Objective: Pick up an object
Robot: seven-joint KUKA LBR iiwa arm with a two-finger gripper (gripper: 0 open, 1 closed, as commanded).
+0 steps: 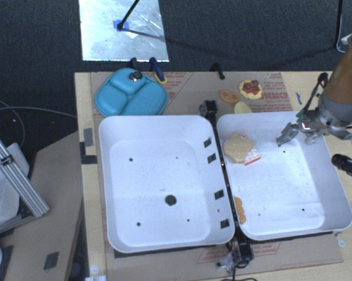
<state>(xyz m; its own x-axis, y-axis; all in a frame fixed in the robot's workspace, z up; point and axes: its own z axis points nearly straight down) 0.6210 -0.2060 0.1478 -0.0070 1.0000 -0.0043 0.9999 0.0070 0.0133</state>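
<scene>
Two shallow white plastic bins sit side by side on the tan cardboard-covered bench (179,87). Left bin (114,134): holds one small dark round object (170,200) near the middle of its floor, slightly toward the near side; the several tiny dark dots scattered on the floor look like holes or marks, cannot tell which. Right bin (333,200): holds a pale beige rounded item, like a cookie or bun (238,147), in its far-left corner, touching or overlapping a small white piece with an orange-red edge (252,157) on its near-right side. A small orange-brown oblong piece (239,210) lies along the right bin's left wall, toward the near end.

Outside the bins, on the bench behind them: a turquoise plastic divided tray with a grey knob (131,93) behind the left bin; a small orange oval piece (228,96), a round yellow piece with red topping (250,89) and a pale yellow rounded piece (242,108) behind the right bin, the last just beside its far rim.

Grey two-finger gripper (292,133) hangs over the far-right part of the right bin, arm entering from the right with the orange band (342,80) above the wrist. Fingers point left toward the beige item but are apart from it; nothing is seen between them. Whether the fingers are spread or closed cannot be told at this resolution.
</scene>
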